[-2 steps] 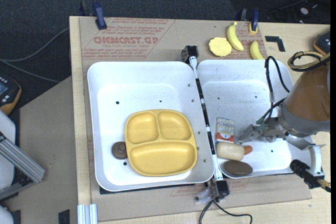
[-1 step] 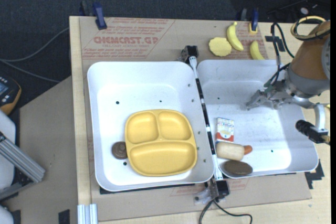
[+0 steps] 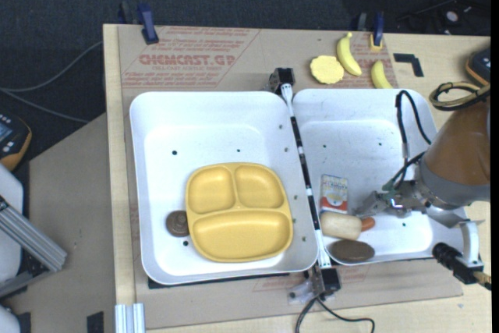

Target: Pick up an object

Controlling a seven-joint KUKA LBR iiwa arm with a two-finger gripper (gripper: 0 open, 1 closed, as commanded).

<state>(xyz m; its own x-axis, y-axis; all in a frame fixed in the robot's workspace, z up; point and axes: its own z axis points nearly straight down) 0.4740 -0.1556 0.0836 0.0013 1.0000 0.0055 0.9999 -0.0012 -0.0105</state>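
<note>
Hovering in the right white bin (image 3: 366, 121), the gripper (image 3: 373, 204), fingers' state unclear, nears a tan bread-roll-shaped toy (image 3: 340, 225).

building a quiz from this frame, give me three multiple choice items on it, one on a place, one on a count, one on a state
1. Where does the yellow tray lie?
A. left bin
B. right bin
C. on the bench behind the bins

2. How many bananas lie on the bench behind the bins?
A. none
B. two
C. four

3. How does the tray lie?
A. flipped over
B. on edge against a wall
C. flat, compartments up

Answers:
1 A, the tray rests in the left bin.
2 B, one banana and a second banana lie beside a yellow disc.
3 C, its three compartments face up.
</note>
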